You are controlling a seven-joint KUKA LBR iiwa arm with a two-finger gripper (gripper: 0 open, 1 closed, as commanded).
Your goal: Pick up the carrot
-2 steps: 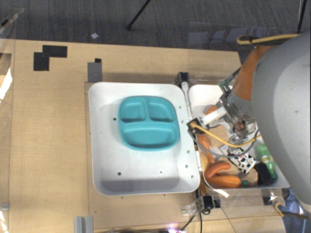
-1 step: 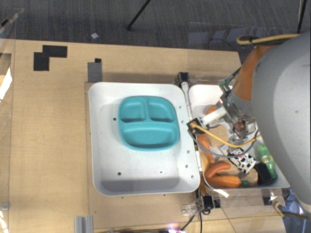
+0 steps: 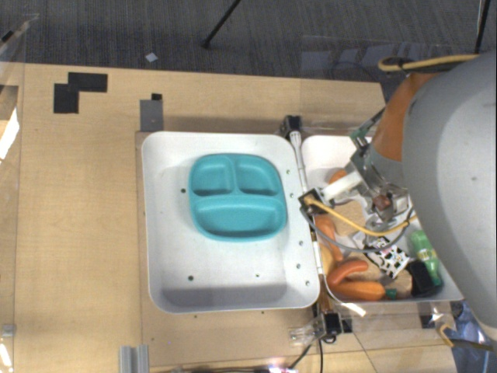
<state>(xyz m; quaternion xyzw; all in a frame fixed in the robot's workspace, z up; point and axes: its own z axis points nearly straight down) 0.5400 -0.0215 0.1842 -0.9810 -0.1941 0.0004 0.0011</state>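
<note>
Place: robot lab or test cell.
Bench [image 3: 85,231]: bare plywood, black tape marks [image 3: 78,90].
Bins [image 3: 163,286]: two white, bolted side by side.
Cables [image 3: 349,222]: loose, yellow and black.
Floor [image 3: 233,14]: dark grey carpet.

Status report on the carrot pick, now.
Gripper low in right bin, fingers unreadable. Carrot at bin's near edge, not held. Crowded by hot dog and green bottle.

A matt, pale wood-grain surface is seen on the table [image 3: 78,231]. The left bin [image 3: 163,208] appears as smooth white plastic with a soft sheen. The teal divided plate [image 3: 235,196] looks like smooth plastic. The carrot [image 3: 359,290] looks glossy orange.
</note>
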